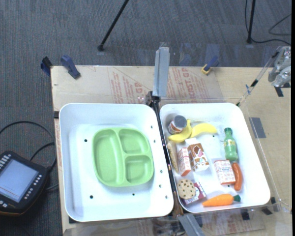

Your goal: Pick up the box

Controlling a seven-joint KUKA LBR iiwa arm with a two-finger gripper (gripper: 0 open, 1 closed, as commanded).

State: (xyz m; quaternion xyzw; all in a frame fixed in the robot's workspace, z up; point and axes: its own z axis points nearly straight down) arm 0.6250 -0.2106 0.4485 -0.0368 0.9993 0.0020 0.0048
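Note:
Three small red-and-white boxes lie in the right bin [246, 132]: one box [198, 155] near the middle, a second box [184, 161] touching its left side, and a third box [224, 172] further right. My gripper [281, 67] hangs at the far upper right, outside and well above the right bin, far from all the boxes. Nothing is seen in it.
The right bin also holds a can [177, 124], a banana [199, 130], a green bottle [230, 145], a red sausage [237, 177], a carrot [220, 199] and a cookie [186, 188]. A green divided plate [122, 156] lies in the left bin [73, 132].

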